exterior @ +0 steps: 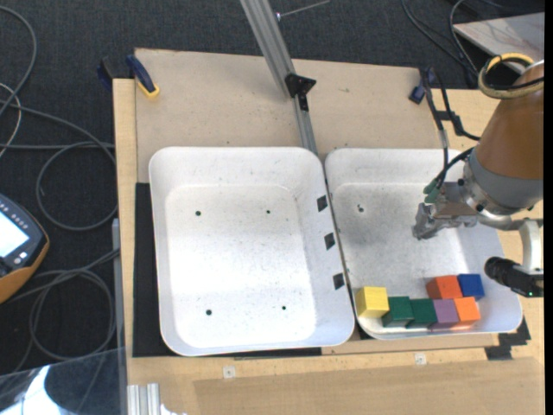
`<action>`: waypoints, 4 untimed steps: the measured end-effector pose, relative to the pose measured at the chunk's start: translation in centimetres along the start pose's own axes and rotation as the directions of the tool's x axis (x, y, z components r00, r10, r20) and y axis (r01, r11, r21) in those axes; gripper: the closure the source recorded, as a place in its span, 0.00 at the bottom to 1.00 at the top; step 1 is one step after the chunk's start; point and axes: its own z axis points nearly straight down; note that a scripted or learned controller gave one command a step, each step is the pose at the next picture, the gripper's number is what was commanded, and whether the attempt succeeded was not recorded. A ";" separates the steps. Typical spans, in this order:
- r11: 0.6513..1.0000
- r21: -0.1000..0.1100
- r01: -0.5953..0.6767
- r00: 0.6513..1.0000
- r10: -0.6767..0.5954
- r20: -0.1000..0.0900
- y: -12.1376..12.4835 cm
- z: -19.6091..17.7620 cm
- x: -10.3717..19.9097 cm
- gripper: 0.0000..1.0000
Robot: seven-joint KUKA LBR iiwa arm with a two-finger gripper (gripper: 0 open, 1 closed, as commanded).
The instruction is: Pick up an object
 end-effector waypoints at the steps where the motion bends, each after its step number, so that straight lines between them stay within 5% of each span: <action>1: 1.000 0.000 0.001 1.000 -0.001 0.000 -0.1 -4.4 0.2 1.00; 4: 1.000 0.006 0.005 1.000 -0.005 -0.003 4.8 -3.5 15.3 1.00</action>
